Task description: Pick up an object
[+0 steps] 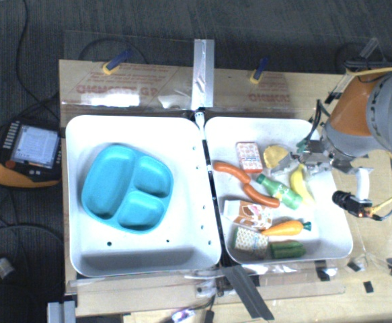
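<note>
Watching my gripper [308,157] above the right bin [330,244], beside the banana [300,182], finger spread unreadable from here.

Left bin [74,247]: holds the tray [127,187], at its centre.
Right bin [337,237]: just beside the left bin, at its 3 o'clock; holds the food items.
Box [248,156]: at 12 o'clock in the right bin.
Sausage [244,181]: at 6 o'clock from the box.
Bottle [280,190]: at 3 o'clock from the sausage, touching it.
Banana [300,184]: just at 3 o'clock from the bottle.
Carrot [286,228]: at 6 o'clock from the bottle.
Gripper [308,157]: over the banana's 12 o'clock end.
Handset [27,155]: on the floor, at 9 o'clock from the left bin.
</note>
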You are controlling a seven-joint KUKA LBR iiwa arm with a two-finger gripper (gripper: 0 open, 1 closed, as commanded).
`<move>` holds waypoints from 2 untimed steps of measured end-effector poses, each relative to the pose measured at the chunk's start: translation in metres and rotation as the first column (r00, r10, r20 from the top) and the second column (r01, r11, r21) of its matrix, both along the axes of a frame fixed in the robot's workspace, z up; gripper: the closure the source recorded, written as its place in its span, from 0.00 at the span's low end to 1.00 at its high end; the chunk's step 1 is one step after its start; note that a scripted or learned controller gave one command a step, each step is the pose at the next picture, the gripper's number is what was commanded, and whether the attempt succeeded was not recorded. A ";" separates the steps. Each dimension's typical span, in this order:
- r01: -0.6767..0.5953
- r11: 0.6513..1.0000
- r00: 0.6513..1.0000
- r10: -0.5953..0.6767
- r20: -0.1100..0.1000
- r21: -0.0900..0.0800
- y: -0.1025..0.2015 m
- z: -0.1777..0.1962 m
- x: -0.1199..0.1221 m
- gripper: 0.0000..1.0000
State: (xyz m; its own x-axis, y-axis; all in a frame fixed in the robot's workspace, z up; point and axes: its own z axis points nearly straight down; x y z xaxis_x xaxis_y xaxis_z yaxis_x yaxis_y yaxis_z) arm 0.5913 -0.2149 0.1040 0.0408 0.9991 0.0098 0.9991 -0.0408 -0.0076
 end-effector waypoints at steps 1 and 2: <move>-0.002 1.000 1.000 0.002 0.002 -0.005 0.000 0.010 0.001 1.00; 0.106 0.994 0.994 -0.105 0.005 -0.012 0.018 0.133 -0.080 1.00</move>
